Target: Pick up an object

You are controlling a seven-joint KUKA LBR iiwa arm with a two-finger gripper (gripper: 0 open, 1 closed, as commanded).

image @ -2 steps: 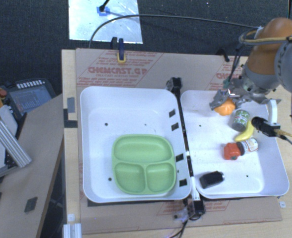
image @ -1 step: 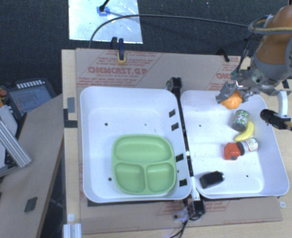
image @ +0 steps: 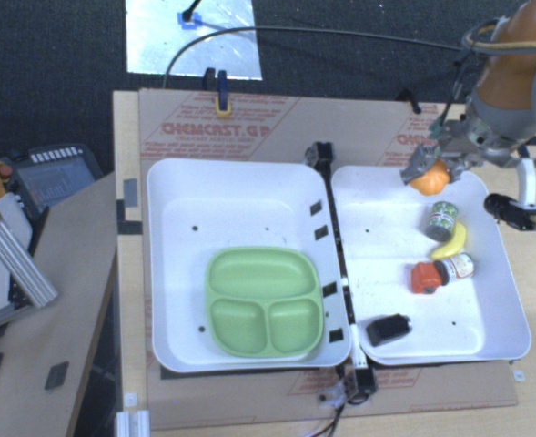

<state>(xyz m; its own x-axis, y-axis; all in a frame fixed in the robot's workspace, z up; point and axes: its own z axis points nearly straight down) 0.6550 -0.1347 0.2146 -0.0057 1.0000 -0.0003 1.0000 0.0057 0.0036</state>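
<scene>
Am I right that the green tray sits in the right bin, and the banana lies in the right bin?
Not quite. The camera view shows the green tray in the left bin, not the right one. The banana does lie in the right bin.

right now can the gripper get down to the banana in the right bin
Probably yes. The banana lies open from above, but a small can touches its upper end and a red-capped bottle sits just below it, so the fingers have little room. The gripper is at an orange nearby.
</scene>
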